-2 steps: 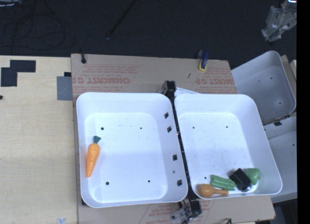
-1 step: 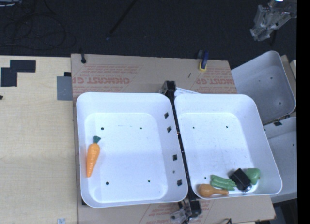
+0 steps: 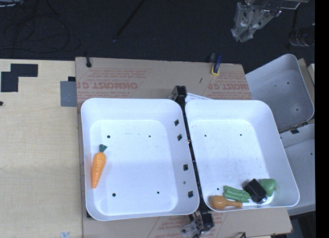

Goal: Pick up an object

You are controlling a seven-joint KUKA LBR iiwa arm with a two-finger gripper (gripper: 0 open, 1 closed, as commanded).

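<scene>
Orange carrot [image 3: 98, 165] (green top), left bin [image 3: 128, 109].

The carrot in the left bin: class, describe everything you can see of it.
The carrot is a small toy, seemingly plastic, with an orange body and a dark green tuft at its top. It lies flat on the floor of the left bin, close to the left wall, tuft toward the far side, tip toward the near side. Nothing else touches it.
</scene>
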